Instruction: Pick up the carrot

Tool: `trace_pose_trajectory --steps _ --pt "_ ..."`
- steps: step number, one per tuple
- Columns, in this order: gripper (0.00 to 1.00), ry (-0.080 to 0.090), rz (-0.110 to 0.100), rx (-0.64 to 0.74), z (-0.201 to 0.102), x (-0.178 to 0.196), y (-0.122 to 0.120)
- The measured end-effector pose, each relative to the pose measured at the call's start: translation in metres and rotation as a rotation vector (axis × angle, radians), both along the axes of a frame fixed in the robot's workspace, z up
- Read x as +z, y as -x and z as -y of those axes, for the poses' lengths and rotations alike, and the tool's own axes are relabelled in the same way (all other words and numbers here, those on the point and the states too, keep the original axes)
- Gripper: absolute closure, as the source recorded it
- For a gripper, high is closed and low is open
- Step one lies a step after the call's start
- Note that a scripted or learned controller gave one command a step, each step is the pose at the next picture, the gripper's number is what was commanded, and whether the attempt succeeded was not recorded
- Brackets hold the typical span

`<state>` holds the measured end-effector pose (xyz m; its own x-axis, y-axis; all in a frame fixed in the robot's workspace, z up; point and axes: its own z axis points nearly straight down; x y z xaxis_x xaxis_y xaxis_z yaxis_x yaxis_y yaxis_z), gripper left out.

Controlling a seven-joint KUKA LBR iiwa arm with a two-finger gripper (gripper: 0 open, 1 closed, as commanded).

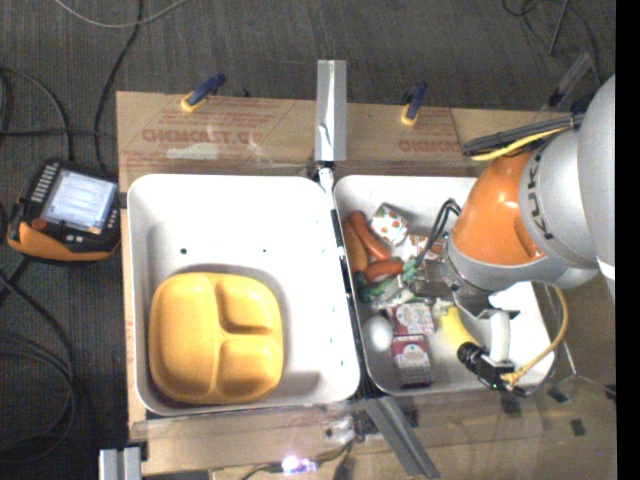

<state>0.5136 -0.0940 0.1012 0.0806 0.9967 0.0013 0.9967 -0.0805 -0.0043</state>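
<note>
The carrot [357, 236], long and orange, lies in the right bin [535, 363] along its left wall, pointing up and left. A second shorter orange-red piece [384, 267] lies crosswise just below it, with something green [376, 289] beside that. My gripper [424, 272] hangs low over the middle of the right bin, just right of the orange-red piece and a short way right of the carrot. The wrist with the orange band [498, 218] covers much of the gripper from above.
The right bin also holds a small printed carton [390, 222], a white egg [378, 333], two red-and-white packets [411, 343] and a yellow piece [451, 323]. The left bin [170, 203] holds a yellow divided plate [215, 336]. A pendant [68, 208] lies off the bench at left.
</note>
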Motion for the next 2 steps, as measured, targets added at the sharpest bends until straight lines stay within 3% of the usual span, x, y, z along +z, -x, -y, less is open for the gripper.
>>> trace_pose_trajectory --steps 1,2 --pt "0.0 0.001 0.012 0.098 0.022 -0.012 -0.034" --pt "0.0 0.006 0.014 0.079 0.028 -0.012 -0.11"
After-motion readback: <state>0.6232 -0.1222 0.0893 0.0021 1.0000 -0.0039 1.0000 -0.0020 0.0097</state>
